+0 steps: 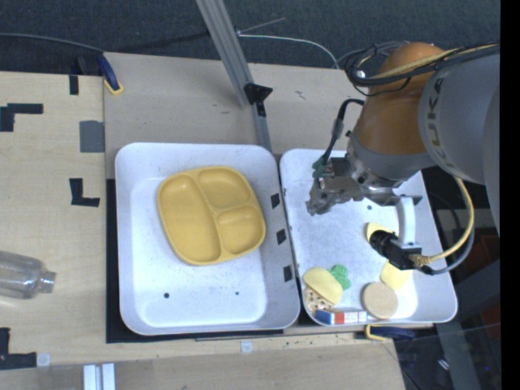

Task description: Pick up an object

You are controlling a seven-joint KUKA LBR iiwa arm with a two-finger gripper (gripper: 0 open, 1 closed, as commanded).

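Note:
My gripper (318, 202) hangs over the upper left part of the right bin (302, 242), above bare bin floor. Small objects lie along that bin's near edge: a pale yellow piece (322, 283), a green piece (340, 275) beside it, a tan round disc (379, 300), a yellow piece (395, 277) at the right, and a flat item with red and blue marks (340, 318). They sit well below and to the right of the gripper. Nothing shows between the gripper's fingers.
The left bin (134, 242) holds a yellow divided plate (211, 214). A metal pole (227, 39) slants in from the top toward the bins' shared wall. A clear plastic bottle (20, 275) lies on the bench at far left. A black and yellow cable (406, 254) crosses the right bin.

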